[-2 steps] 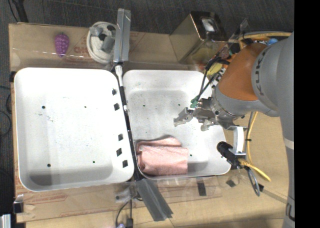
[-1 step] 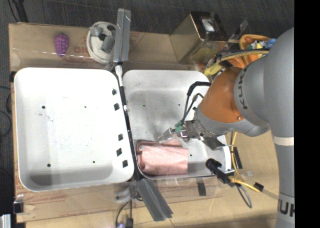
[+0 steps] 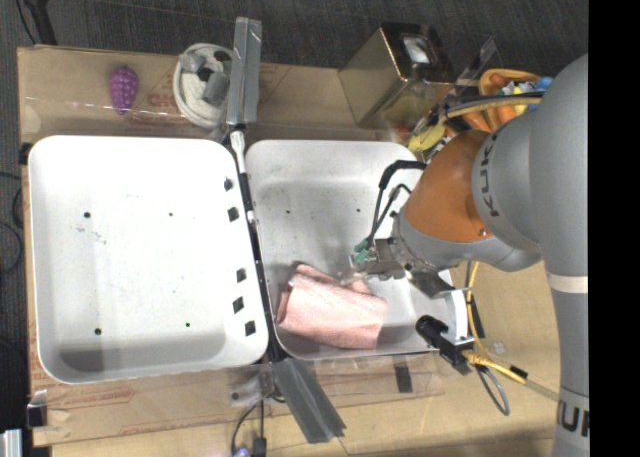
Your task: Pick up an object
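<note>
1. Gripper (image 3: 364, 257) sat low in the right bin (image 3: 330, 170), at the end of the grey arm (image 3: 520, 185) with its orange band (image 3: 450, 200). Finger state: can't tell, the wrist body and clutter hid the tips.
2. Pink cloth (image 3: 332, 307) lay just beside the gripper, on its camera-near side and slightly to view-left. Its upper edge looked touching or nearly touching the tip area; contact couldn't be confirmed.
3. Nothing was visibly caught at the gripper, so I'd call the cloth not picked yet.
4. Cloth's long axis ran roughly left-right across the bin floor, parallel to the near wall. It was folded or bunched, with the thicker bulk away from the gripper toward the near wall.
5. Judgement: the next move turned on a short shift toward the near wall and view-left, then down onto the fold. Closing where it stood risked nipping only the edge.
6. Further out, the left bin (image 3: 130, 255) lay well apart to view-left, beyond the divider.
7. Farthest, on the desk (image 3: 70, 80) behind the bins: a purple object (image 3: 123, 88) and a white roll (image 3: 203, 83), both out of play.
</note>
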You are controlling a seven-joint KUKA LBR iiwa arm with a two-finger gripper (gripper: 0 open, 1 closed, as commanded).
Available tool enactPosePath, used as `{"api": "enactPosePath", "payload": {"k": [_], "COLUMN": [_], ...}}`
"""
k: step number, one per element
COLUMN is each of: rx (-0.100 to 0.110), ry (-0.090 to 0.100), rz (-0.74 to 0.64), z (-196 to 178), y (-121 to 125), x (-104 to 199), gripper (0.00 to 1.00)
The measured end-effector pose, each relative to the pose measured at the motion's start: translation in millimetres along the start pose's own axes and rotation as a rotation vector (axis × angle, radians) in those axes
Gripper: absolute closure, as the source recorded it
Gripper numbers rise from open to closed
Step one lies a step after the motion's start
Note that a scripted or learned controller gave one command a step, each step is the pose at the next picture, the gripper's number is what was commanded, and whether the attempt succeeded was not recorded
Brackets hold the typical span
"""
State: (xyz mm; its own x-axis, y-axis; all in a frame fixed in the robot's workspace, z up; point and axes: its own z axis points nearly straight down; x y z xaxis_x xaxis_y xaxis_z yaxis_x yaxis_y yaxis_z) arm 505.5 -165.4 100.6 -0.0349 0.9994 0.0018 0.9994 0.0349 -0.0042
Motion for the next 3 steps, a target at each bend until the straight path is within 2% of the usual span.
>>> {"api": "enactPosePath", "payload": {"k": [1, 2, 3], "rx": [0.0, -0.001, 0.0], "ry": [-0.001, 0.001, 0.001], "rz": [0.0, -0.087, -0.09], "z": [-0.1, 8.3, -1.2], "y": [0.1, 1.4, 1.6], "x": [0.1, -1.9, -2.4], "gripper": [0.0, 0.0, 1.0]}}
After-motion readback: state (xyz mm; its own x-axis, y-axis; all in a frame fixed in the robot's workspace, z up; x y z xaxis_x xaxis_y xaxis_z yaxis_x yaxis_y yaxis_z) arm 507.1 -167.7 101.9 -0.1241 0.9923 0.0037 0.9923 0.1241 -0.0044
